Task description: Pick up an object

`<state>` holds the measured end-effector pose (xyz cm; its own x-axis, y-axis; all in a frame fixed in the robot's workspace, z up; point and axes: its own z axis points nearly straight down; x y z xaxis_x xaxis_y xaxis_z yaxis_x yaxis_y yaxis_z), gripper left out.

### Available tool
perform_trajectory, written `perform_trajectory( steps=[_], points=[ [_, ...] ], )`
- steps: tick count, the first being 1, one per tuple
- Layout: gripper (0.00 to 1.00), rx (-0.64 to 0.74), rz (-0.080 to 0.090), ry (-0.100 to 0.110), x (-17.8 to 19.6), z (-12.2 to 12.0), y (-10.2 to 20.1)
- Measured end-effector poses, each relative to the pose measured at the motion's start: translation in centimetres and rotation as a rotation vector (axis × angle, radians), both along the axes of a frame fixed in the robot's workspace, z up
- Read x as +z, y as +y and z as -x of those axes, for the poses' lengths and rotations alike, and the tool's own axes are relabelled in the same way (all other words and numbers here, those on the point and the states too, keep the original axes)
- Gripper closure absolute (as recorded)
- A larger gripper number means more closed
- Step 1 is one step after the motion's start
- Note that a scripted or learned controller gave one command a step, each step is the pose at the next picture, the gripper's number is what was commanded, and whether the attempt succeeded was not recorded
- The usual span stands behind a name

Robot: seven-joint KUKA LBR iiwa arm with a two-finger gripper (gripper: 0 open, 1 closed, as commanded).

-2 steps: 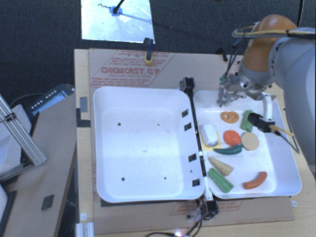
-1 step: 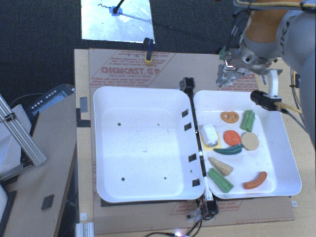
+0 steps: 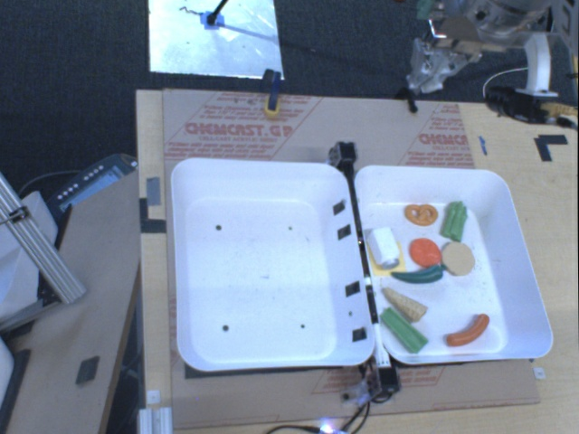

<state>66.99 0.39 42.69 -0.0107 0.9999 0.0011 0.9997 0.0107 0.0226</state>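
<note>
The right bin (image 3: 520, 242) holds several toy foods. Among them are a pretzel (image 3: 421, 213), a light green piece (image 3: 453, 221), a white block (image 3: 384, 246), a red tomato slice (image 3: 424, 251), a tan disc (image 3: 458, 259), a dark green pepper (image 3: 418, 276), a cone (image 3: 404, 304), a green stick (image 3: 403, 329) and a sausage (image 3: 467, 330). My gripper (image 3: 423, 80) hangs at the top right of the camera view, beyond the right bin's far rim and well apart from every item. Nothing shows between its tips.
The left bin (image 3: 181, 242) lies beside the right one, with a black hinged divider (image 3: 355, 251) between them. A silver sheet (image 3: 213, 25) lies on the dark floor at the back. Cables and black parts (image 3: 529, 105) sit at the far right.
</note>
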Motion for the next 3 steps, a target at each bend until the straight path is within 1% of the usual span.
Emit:
perform_trajectory(
  steps=[1,2,3],
  points=[
    [1.00,-0.011,0.002,0.026,-7.6,0.2,-2.0],
    [1.00,-0.005,0.000,0.033,-17.5,5.1,1.6],
    [1.00,-0.002,0.000,0.008,-6.8,0.5,5.1]
  ],
)
